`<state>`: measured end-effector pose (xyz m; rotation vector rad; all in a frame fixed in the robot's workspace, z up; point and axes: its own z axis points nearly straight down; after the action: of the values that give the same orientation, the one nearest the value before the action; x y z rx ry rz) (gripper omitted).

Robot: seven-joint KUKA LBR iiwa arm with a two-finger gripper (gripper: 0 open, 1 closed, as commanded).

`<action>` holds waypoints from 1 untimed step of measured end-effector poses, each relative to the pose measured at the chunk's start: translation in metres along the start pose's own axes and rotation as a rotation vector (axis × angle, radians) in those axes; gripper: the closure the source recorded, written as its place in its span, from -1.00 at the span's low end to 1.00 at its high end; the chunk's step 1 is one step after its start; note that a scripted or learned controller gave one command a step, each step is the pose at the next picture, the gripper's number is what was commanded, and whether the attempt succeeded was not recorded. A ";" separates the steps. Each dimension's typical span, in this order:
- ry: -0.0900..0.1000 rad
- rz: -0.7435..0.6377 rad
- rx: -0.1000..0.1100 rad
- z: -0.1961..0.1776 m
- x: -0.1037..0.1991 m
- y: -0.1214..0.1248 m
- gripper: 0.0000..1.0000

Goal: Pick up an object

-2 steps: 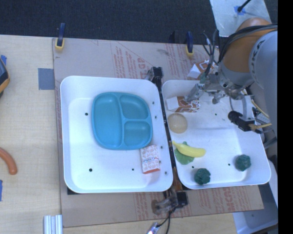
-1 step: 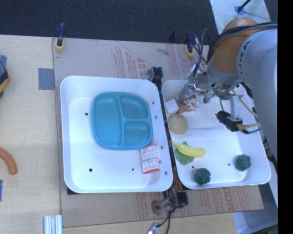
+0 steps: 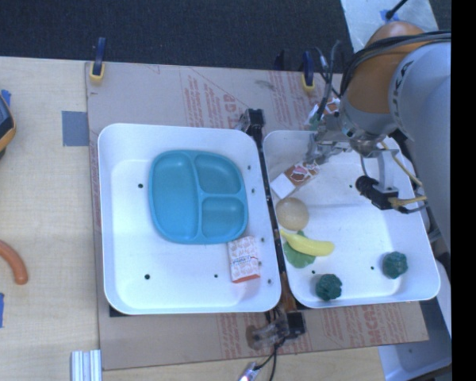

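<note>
My gripper hangs low over the back left part of the right bin. Just below and left of its tip lies a small red-and-white packet with a white tag; whether they touch I cannot make out. In the same bin are a beige ball, a yellow banana lying over a light green piece, and two dark green lumps.
The left bin holds a blue divided plate and a small printed packet. A black-and-yellow part hangs off the arm over the right bin. A toy sausage lies on the bench at far left.
</note>
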<state>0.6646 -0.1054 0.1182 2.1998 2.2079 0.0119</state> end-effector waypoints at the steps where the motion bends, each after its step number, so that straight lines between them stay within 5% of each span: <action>1: 0.000 0.000 0.001 0.000 0.000 0.000 -1.00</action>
<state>0.6645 -0.1052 0.1179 2.2004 2.2083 0.0119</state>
